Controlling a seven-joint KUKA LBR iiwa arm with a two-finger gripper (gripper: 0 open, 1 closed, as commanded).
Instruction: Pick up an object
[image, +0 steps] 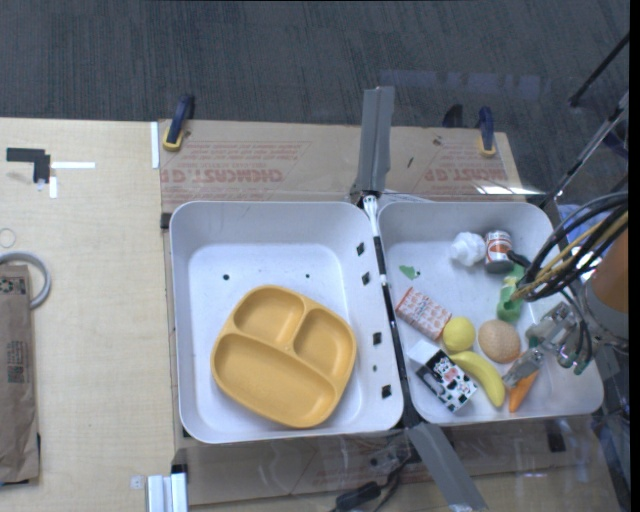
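At four o'clock in the right bin (400, 225), the claw (548, 345) hangs low over the carrot (520, 388), beside the bun (499, 341) and banana (480, 376); its opening I cannot tell. Left bin (190, 300) holds a yellow plate (285, 355).

Gripper (556, 338): finger state unreadable, tangled with cables. Arm behind it cut by right edge. Carrot (520, 385) just beside gripper, partly covered. Green item (511, 298) above gripper half hidden by cables.
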